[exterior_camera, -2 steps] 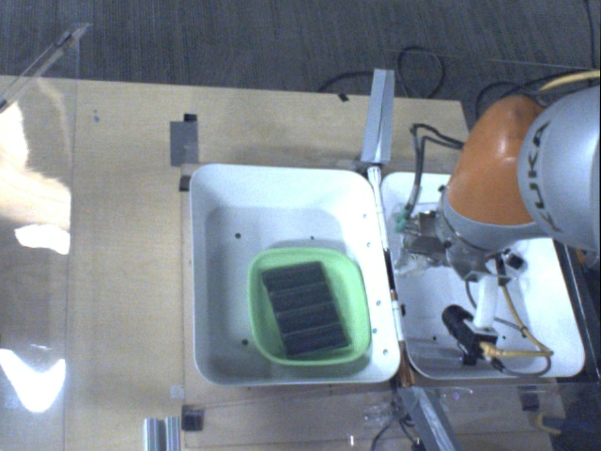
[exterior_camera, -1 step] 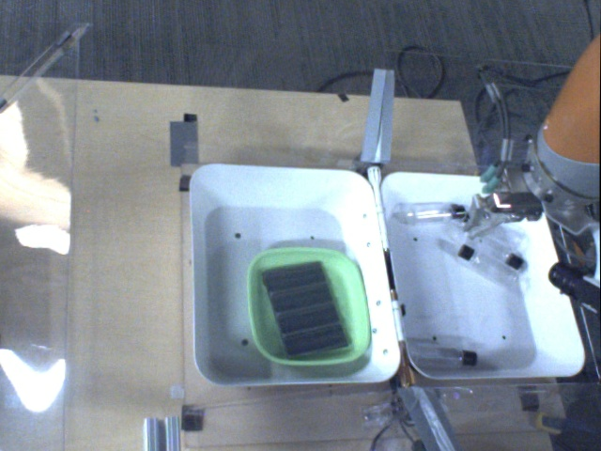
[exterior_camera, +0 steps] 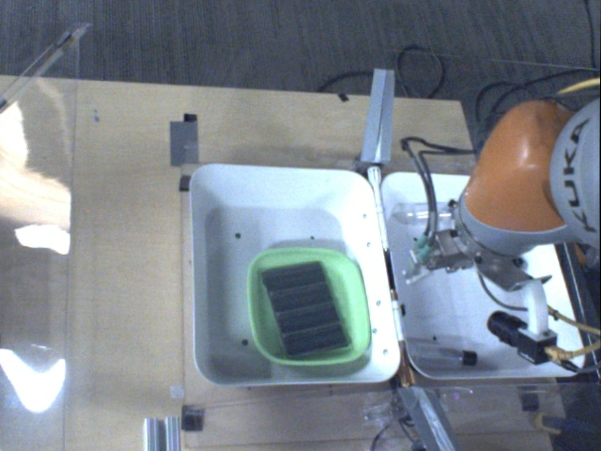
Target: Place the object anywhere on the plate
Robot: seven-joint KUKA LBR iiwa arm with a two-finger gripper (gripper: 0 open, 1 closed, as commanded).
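The tool (exterior_camera: 427,252) hung low over the right bin (exterior_camera: 441,332), near its left wall, under the arm's (exterior_camera: 526,181) orange band; whether it was open or closed could not be told, since the wrist hid it from above. A clear tube-like object (exterior_camera: 410,215) lay in the right bin near the top edge, just beside the tool. Another small clear item with a dark tip (exterior_camera: 449,355) lay near that bin's lower edge. In the left bin (exterior_camera: 211,280), the green plate (exterior_camera: 258,280) sat toward the lower right, and a dark ribbed block (exterior_camera: 304,308) lay flat on it, tilted slightly. Both bins rested side by side on the pale desk (exterior_camera: 103,280).
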